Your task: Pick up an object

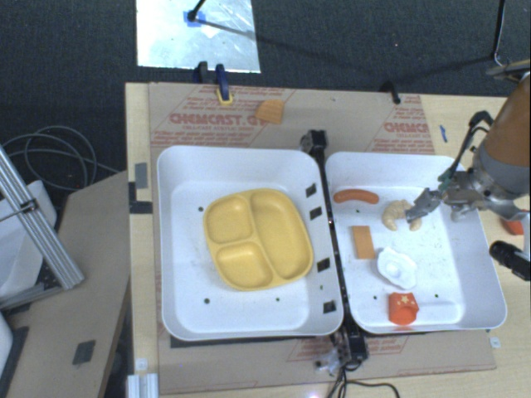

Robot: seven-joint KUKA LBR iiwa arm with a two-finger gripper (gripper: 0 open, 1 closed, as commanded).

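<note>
Clearly "CHEMCAST" marks the board; pincer grip state cannot be told.

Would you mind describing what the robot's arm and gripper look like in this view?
The arm is a rounded grey body with an orange-brown band above the wrist. A thin dark cable loops along its left side. Below it sits a grey metal wrist block, from which the gripper extends as slim, dark grey metal fingers.

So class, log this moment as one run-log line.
gripper: over right bin, beside pale lump | grasp: unclear | yellow tray: left bin
</note>
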